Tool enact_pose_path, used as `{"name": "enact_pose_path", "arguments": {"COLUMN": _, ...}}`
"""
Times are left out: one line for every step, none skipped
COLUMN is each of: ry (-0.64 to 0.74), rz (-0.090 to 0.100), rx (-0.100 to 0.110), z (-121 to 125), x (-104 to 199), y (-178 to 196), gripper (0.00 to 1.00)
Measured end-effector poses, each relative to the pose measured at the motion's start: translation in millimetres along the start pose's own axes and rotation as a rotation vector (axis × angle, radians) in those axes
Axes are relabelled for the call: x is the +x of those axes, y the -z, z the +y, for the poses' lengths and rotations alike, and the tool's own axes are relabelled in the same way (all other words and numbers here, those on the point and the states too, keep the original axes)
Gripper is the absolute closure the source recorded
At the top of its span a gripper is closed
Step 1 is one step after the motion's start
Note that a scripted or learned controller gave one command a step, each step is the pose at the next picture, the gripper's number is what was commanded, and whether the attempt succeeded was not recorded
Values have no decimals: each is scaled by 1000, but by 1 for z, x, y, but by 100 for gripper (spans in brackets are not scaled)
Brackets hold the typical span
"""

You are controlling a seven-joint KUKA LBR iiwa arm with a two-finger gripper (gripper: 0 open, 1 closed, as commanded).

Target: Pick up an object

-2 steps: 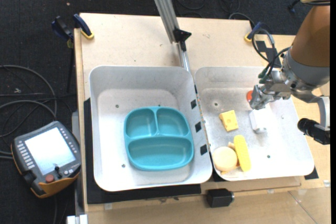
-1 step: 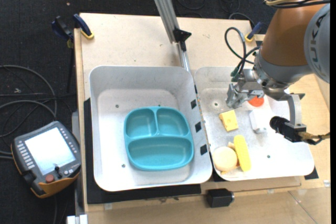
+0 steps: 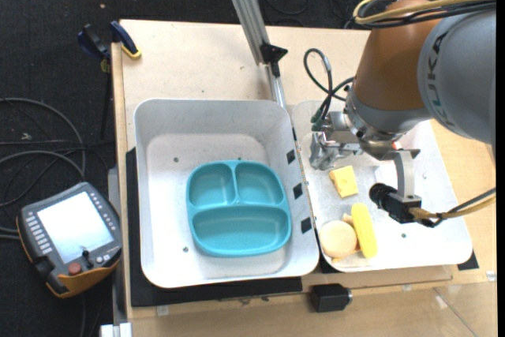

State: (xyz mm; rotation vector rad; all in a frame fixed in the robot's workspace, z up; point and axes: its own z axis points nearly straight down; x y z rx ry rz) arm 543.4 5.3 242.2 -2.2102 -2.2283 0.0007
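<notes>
In the right bin (image 3: 442, 249) lie three things: a yellow block (image 3: 344, 181) in the middle, a long yellow piece (image 3: 364, 230) nearer the front, and a round beige piece (image 3: 338, 237) touching its left side. My gripper (image 3: 319, 152) hangs low over the bin's left part, just up and left of the yellow block and close beside it. The arm's orange band (image 3: 398, 59) and wrist hide much of the bin's back half. I see nothing held in the gripper.
The left bin (image 3: 158, 130) holds a teal divided plate (image 3: 237, 207). A black fitting on a cable (image 3: 392, 201) sits right of the yellow block. A slanted metal pole (image 3: 251, 8) stands behind the bins. A pendant (image 3: 67, 237) lies off the bench at left.
</notes>
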Motion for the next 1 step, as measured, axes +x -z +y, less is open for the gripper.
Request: {"name": "enact_pose_path", "arguments": {"ry": 0, "rz": 0, "rx": 0, "z": 4, "x": 46, "y": -11, "gripper": 100}}
